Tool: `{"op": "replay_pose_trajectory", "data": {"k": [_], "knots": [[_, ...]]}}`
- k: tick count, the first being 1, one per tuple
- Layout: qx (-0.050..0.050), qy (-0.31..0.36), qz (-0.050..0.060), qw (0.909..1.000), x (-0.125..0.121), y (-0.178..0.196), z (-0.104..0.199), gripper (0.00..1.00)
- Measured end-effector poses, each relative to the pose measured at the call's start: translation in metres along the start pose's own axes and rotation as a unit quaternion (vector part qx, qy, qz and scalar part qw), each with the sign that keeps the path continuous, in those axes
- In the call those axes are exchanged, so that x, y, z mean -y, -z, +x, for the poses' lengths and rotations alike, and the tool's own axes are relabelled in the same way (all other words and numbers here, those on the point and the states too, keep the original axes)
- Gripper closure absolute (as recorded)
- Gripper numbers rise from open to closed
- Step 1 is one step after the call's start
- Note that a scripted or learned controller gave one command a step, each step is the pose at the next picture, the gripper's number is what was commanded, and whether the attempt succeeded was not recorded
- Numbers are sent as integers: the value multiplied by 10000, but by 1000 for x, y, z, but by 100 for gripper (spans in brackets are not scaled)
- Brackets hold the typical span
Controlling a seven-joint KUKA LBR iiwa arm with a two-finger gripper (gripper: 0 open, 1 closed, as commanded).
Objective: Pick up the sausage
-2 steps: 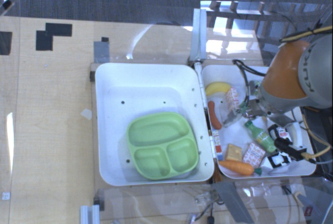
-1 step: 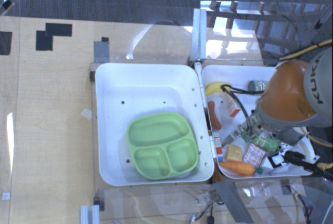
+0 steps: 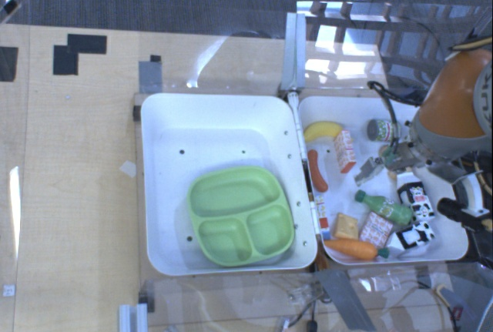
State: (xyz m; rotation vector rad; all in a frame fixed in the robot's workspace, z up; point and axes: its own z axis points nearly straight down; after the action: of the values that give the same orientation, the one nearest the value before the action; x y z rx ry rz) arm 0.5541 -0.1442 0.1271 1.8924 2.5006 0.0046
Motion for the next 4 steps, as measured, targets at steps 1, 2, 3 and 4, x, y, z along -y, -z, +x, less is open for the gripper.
{"op": "replay_pose_trajectory", "data": {"k": [1, 2, 3, 4], "knots": [[28, 2016, -40, 9795, 8, -36, 44, 0], [41, 2016, -74, 9794, 5, -24, 45, 100], [61, 2014, -110, 9794, 2, -12, 45, 100], [60, 2015, -108, 9794, 2, -12, 45, 0]]}}
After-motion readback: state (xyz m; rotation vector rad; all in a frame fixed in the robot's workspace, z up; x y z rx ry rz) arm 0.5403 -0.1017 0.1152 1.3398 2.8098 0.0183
